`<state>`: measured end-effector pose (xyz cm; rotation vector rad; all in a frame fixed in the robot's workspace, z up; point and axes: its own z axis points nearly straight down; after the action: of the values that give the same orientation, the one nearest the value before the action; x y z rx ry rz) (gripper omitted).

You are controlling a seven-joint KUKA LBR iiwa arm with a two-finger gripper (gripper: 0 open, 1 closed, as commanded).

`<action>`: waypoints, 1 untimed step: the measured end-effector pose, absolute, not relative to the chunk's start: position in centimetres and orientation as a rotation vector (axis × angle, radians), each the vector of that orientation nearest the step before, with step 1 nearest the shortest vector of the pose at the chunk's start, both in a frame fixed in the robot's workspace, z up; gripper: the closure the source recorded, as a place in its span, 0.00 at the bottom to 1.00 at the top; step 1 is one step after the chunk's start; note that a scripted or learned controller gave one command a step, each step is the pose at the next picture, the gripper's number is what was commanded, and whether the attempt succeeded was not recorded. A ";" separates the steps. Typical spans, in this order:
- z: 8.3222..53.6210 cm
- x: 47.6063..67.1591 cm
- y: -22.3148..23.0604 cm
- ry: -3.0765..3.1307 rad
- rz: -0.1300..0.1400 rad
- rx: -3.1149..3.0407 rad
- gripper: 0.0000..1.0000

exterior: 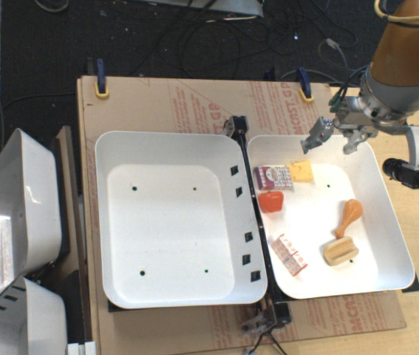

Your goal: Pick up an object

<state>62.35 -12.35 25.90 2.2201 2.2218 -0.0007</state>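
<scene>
- Brown board (194, 98) lies on a dark floor strewn with cables; two white bins sit on it side by side.
- Left bin (113, 198) fills the middle of the frame; right bin (386, 220) sits at centre right, its inner edge touching the left bin's along a row of black clips.
- Arm (405, 43) comes in from the upper right; its gripper (338, 135) hangs over the right bin's upper rim, fingers spread wide, nothing between them.
- Right bin holds six things:
  - purple packet (273, 177) near the upper left corner, touching a yellow block (301, 171) on its right;
  - red cup (270, 201) just below the packet, close to the inner wall;
  - small white-and-red box (289, 254), tilted, low and left;
  - orange drumstick (349, 214), slanted, right of centre;
  - tan bread piece (340, 251) just below the drumstick's narrow end.
- Open white floor lies in the bin's middle, between the cup and the drumstick, and along the right wall.
- Two blue-and-yellow clamps (101, 80) grip the board's top edge.
</scene>
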 end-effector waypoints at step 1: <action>13.7 59.7 -12.6 2.226 -0.012 2.232 0.00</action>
<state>59.67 -12.58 13.74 2.2321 2.2257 -0.0120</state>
